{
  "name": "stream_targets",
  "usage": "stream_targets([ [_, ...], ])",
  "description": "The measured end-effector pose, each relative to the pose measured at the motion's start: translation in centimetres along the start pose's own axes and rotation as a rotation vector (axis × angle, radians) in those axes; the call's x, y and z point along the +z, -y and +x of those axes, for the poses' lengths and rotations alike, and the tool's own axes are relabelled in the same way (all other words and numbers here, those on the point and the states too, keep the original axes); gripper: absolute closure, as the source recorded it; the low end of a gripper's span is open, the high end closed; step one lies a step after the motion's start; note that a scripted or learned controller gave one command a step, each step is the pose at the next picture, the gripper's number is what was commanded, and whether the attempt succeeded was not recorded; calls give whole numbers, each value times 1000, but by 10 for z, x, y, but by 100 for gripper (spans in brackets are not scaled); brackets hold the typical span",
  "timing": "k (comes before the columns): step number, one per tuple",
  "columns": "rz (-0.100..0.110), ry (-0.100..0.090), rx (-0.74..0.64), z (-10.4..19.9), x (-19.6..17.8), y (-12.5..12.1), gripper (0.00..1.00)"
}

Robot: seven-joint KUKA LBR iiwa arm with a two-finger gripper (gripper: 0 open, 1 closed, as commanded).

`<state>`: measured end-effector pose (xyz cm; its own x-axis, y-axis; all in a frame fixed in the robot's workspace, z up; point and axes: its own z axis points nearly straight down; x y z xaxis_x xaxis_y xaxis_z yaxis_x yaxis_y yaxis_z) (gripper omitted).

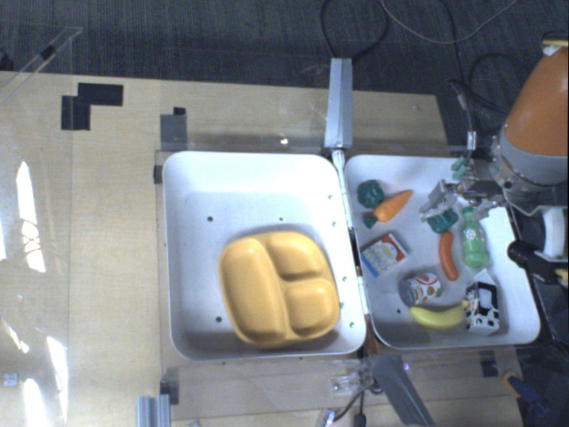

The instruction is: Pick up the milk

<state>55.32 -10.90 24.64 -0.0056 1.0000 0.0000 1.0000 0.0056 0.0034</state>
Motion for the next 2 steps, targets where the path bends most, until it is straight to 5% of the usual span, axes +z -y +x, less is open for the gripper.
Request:
stream_targets([
  [1,-1,1,-70,-46,131,66,0],
  [2,-4,2,-139,-96,139,65,0],
])
